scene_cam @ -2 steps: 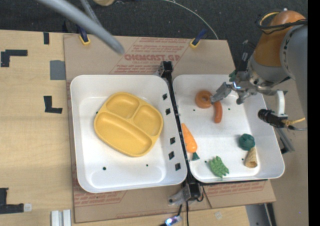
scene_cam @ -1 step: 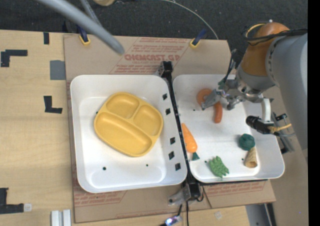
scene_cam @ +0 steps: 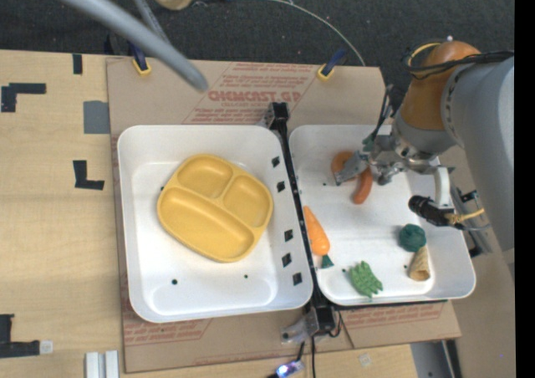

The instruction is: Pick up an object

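We are looking down on the bench from the one camera. The arm (scene_cam: 468,117) is reaching in from the right, and its gripper (scene_cam: 374,169) is hanging over the far part of the right bin (scene_cam: 351,135). We cannot tell if the gripper is open or shut, because its body is hiding the tip from us.

Right at the gripper's tip a small red-orange sausage (scene_cam: 361,190) is lying on the white floor, tilted, with its near end sticking out. We are guessing this is the thing to pick. An orange lump (scene_cam: 340,162) is sitting just beside it, to the left.

We are thinking the sausage is a toy: light, a bit smooth, and not easy to break. It is round, so it may be rolling or slipping away if it is pinched near an end. We are thinking the best place to hold it is across its middle, on its two long sides. The lump is so close that it could be getting in the way.

More toys are lying in the same bin: a carrot (scene_cam: 316,232) by the left wall, a leafy toy (scene_cam: 365,278) near us, and a green ball (scene_cam: 411,237) beside a cone (scene_cam: 420,265) on the right. In the left bin (scene_cam: 138,201) a yellow plate (scene_cam: 216,206) is resting.
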Robot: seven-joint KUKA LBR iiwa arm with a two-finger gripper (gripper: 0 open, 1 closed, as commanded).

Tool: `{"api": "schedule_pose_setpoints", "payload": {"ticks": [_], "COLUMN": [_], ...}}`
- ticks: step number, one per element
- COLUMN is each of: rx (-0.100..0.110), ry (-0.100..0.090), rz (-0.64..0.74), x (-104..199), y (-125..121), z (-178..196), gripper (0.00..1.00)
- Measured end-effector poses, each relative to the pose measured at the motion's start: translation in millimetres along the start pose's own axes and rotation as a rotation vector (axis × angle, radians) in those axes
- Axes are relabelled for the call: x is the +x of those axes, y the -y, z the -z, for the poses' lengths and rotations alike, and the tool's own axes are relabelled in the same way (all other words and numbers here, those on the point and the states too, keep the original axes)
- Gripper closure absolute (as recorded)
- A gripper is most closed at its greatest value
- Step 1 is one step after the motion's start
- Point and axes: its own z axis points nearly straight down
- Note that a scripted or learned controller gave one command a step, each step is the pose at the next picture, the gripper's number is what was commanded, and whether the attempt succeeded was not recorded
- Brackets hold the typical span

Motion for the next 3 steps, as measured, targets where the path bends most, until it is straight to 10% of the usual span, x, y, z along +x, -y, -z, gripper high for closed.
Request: {"api": "schedule_pose_setpoints", "payload": {"ticks": [1, 3], "rx": [0.000, -0.005], "ry": [0.001, -0.001], "rz": [0.001, -0.001], "x": [0, -1], "y": [0, -5], "z": [11, 124], "gripper": [1.00, 1.00]}}
